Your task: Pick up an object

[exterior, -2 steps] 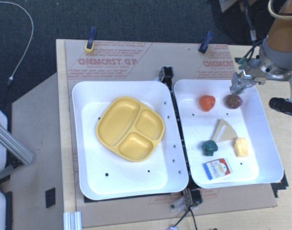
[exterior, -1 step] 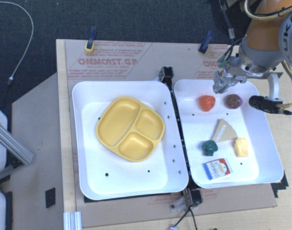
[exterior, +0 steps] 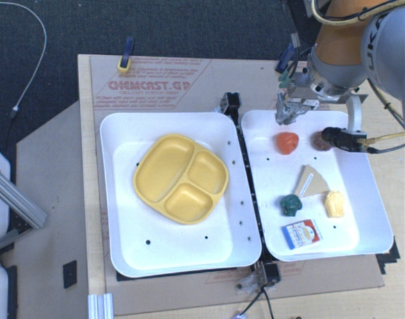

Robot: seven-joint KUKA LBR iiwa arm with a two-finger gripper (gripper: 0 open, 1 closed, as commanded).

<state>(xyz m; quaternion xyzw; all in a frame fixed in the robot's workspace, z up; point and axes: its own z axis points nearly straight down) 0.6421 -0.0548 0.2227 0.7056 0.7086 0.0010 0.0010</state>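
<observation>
In the right bin (exterior: 362, 238) lie a red tomato-like piece (exterior: 287, 142), a tan wedge (exterior: 312, 181), a green lump (exterior: 290, 205), a yellow chunk (exterior: 334, 204), a small red-and-blue packet (exterior: 301, 234) and a brown round thing (exterior: 319, 141) at the back. My gripper (exterior: 287, 115) hangs over the back of this bin, just above and behind the red piece. Nothing shows between its fingers, which look close together.
The left bin (exterior: 123, 238) holds a yellow divided plate (exterior: 180, 177). A black clamp (exterior: 230, 102) sits at the back where the bins meet. A blue and yellow clip (exterior: 126, 55) rests on the board's far edge.
</observation>
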